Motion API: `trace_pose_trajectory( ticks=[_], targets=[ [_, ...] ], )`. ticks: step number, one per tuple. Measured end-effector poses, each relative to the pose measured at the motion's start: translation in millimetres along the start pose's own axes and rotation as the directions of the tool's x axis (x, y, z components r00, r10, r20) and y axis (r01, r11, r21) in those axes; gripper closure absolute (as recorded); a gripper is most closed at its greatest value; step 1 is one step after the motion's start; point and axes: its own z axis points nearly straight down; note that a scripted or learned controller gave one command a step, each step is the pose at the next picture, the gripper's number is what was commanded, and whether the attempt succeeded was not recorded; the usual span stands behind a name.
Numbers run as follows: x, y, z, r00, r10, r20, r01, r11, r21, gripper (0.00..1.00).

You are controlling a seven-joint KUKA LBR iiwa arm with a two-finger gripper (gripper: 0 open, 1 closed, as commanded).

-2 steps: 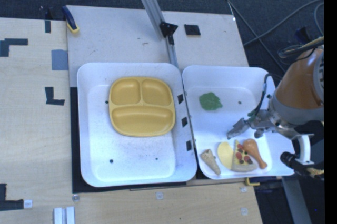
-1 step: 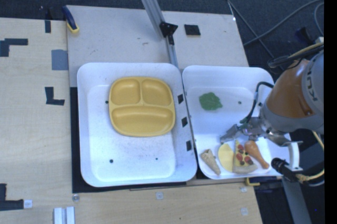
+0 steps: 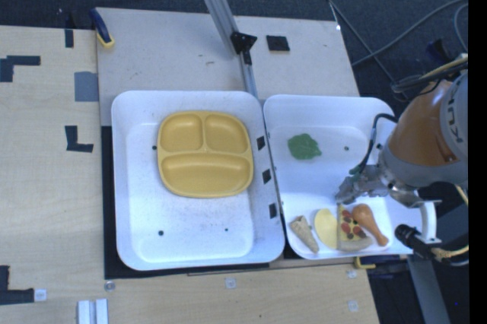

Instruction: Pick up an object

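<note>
Gripper (image 3: 351,193): state cannot be told; just above drumstick (image 3: 370,222). Risk: crowded neighbouring food (image 3: 326,227) blocks grasp.

The arm (image 3: 435,134) runs off the right edge, and its bulk hides part of the right bin (image 3: 319,111). The gripper (image 3: 351,192) is too small to read.

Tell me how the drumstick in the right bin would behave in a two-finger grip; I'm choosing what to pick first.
The drumstick looks like smooth toy plastic, so probably stiff, light and a bit slippery. Its rounded, tapering shape might roll or squirt out if pinched off-centre. It lies against the pizza slice near the gripper, so a push would likely shove that too.
</note>
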Motion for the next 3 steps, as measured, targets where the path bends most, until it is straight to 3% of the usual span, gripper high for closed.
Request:
trace_pose_trajectory(
  ticks=[3],
  targets=[
    [-4, -4, -169, 1.0, -0.001, 0.001, 0.001, 1.0, 0.001, 1.0]
  ],
)
